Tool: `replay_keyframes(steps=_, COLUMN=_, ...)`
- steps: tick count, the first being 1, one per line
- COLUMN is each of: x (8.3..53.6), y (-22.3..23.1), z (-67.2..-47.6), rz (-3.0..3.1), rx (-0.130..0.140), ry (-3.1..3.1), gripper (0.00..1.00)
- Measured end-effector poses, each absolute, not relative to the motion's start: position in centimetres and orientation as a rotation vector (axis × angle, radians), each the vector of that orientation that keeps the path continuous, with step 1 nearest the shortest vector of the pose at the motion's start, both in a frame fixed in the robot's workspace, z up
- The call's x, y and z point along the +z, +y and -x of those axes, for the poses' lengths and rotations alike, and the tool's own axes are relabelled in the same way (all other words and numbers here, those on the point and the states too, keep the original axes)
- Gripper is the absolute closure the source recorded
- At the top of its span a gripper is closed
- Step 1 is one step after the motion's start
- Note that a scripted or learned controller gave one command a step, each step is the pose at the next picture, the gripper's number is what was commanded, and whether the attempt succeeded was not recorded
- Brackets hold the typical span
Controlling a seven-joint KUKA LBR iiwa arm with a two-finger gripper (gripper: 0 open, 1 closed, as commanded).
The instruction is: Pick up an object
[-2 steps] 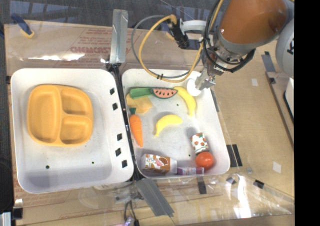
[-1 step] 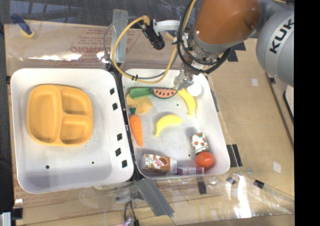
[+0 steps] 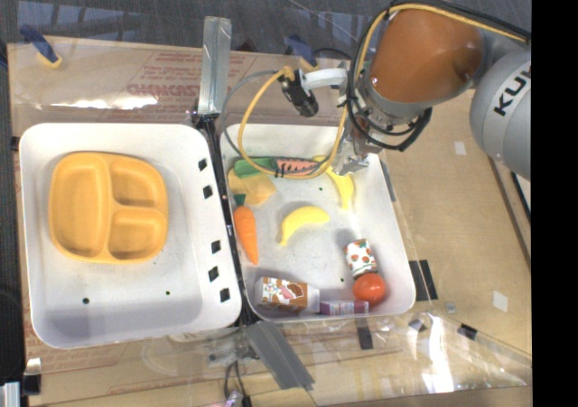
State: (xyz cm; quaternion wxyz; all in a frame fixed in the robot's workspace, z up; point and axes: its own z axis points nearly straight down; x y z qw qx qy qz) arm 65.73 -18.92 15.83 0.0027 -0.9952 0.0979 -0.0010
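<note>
The arm is grey and rounded, with part of a black "KU" marking on its casing. Above the wrist sits a broad, glossy orange band, dome-shaped in the camera view. Yellow and black cables loop from the wrist; one yellow cable runs over the top of the band. A white and black fitting juts sideways. The hand is small, pale grey metal.
</note>
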Motion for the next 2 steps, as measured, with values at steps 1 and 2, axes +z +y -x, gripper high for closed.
replay_keyframes(steps=1, x=17.59, y=-20.69, z=-65.87, rz=3.120, rx=-0.013, ry=0.306, gripper=1.00)
replay_keyframes(steps=2, x=17.59, y=-20.61, z=-65.88, rz=3.120, rx=-0.012, ry=0.303, gripper=0.00)
